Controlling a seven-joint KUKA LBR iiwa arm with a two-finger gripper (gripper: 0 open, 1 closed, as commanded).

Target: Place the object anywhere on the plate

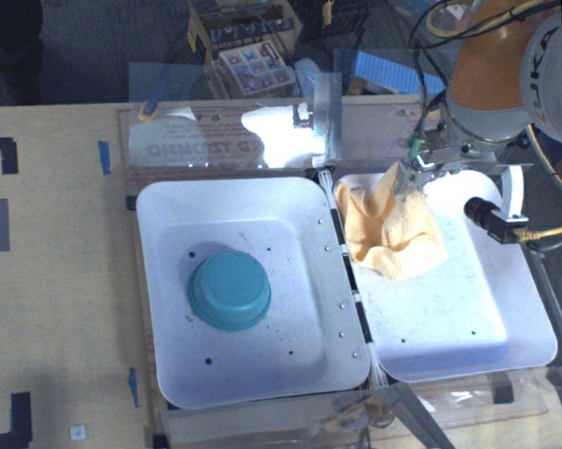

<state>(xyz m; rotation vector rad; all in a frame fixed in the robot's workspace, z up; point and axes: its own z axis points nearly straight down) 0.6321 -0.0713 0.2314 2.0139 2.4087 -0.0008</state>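
Orange cloth (391, 232) sits crumpled in the right bin (475, 335), near its upper-left corner, against the divider. One corner is pulled up to the hand (408, 176), which looks clamped on that tip (fingers partly hidden by the wrist). Teal plate (230, 289), upside-down-bowl look, sits mid left bin (168, 225), well apart from the cloth. Wooden surface (49, 278) to the left.

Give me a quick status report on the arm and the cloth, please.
Gripper at top edge of yellow cloth, right bin; cloth peaked up there. Teal plate in left bin, nothing on it. Bin walls between them.
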